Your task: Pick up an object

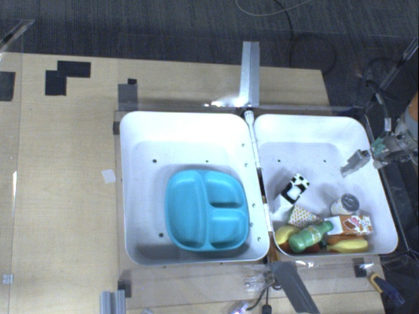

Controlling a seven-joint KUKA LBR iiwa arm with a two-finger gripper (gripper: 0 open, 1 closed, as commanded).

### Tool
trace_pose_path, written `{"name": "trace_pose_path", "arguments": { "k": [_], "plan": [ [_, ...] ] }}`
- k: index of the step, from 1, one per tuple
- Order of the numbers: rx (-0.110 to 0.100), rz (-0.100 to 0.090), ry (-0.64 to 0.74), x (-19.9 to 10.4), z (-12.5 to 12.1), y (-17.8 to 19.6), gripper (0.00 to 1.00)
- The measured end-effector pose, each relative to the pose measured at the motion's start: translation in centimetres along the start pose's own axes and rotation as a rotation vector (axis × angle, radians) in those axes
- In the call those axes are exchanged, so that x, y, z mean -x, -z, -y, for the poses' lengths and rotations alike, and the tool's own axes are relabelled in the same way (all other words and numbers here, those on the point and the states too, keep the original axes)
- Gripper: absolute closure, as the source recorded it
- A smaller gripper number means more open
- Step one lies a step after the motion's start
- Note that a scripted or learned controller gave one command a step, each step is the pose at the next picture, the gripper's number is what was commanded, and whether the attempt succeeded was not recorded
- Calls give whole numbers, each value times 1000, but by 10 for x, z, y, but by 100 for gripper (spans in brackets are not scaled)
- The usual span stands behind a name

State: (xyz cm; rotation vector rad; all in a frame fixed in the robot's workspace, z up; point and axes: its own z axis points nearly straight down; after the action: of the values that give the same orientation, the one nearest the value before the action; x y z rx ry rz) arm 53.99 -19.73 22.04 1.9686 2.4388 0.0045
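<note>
The right bin (308, 133) holds a cluster of objects along its near side. A black-and-white checkered piece (296, 188) lies nearest the bin's middle. Below it are a patterned triangular packet (300, 214), a green bottle (309, 236) lying on its side, a yellow fruit (284, 233) and a yellow banana shape (350, 244). A small round grey can (349, 202) and an orange-and-white carton (355, 224) sit to the right. My gripper (361, 160) hangs over the bin's right rim, above and apart from the cluster, with nothing seen in it.
A blue divided plate (208, 209) lies in the left bin (150, 149). A metal post (250, 70) stands behind the wall between the bins. Cables and dark gear (386, 84) crowd the far right by the arm.
</note>
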Motion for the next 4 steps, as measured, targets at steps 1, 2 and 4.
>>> {"name": "trace_pose_path", "arguments": {
  "k": [1, 2, 4],
  "plan": [
    [3, 2, 56, 5, 18, -129, 0],
    [9, 6, 308, 4, 22, -129, 0],
    [0, -2, 234, -103, 7, -49, 100]
  ]
}}
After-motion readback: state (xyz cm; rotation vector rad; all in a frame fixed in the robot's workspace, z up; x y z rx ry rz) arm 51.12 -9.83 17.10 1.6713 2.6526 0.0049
